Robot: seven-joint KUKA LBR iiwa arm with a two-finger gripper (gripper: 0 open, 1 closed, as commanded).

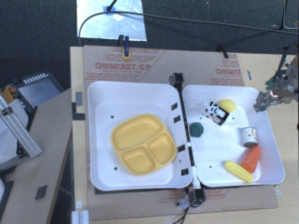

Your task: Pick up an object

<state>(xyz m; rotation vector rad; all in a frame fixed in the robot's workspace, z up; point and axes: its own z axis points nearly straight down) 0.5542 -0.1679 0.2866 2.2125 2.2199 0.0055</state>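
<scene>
We see a bench [154, 62] under brown printed board, 2 white bins side by side on it: left bin [100, 139], right bin [271, 148].

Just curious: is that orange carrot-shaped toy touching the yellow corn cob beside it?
Touching. The camera view shows the orange carrot-shaped toy with its lower end resting against the yellow corn cob, no gap.

The brown protective sheet [154, 62] lying under the two white bins carries red printed lettering. Above the left bin it reads "CHEMCAST GP" along the sheet's far edge, with a line of smaller red print beneath it that is too fine to make out. Above the right bin the same "CHEMCAST" wording shows again, partly cut off. The small can's [249, 136] label cannot be read.
</scene>
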